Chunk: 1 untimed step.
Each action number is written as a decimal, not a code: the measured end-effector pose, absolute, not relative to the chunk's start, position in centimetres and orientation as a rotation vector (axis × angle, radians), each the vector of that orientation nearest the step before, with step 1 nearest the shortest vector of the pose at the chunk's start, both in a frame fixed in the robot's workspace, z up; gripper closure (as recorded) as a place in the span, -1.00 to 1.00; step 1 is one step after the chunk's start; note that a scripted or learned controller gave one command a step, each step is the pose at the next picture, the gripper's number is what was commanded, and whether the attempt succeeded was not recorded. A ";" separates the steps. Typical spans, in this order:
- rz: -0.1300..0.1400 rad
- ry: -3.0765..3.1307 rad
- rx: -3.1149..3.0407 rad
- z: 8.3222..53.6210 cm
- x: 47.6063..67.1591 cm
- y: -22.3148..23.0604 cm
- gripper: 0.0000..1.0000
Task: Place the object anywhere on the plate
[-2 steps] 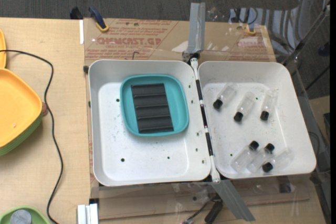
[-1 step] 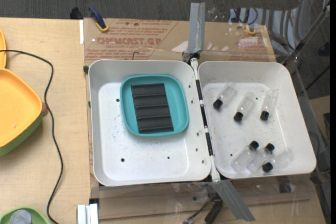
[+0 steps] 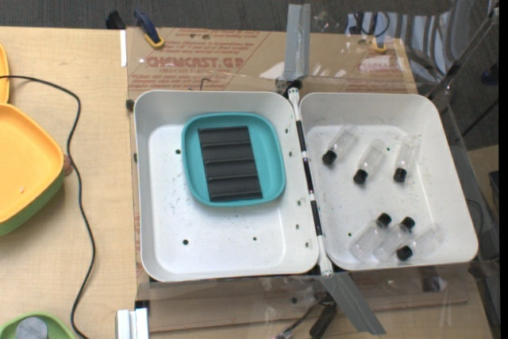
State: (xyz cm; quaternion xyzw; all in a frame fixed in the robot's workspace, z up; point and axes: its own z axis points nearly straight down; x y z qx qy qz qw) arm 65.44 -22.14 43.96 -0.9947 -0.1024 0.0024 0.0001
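Six capped vials (image 3: 361,167) scattered in right bin (image 3: 444,131), well apart from teal plate (image 3: 274,163) in left bin (image 3: 159,194). Gripper state impossible to tell. Best picked singly, then set down centrally.

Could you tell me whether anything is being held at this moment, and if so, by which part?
Nothing is seen held. The clear vials lie loose in the right bin, and the teal plate sits in the left bin.
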 end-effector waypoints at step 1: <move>0.008 -0.321 -3.125 43.9 65.4 -22.1 -1.00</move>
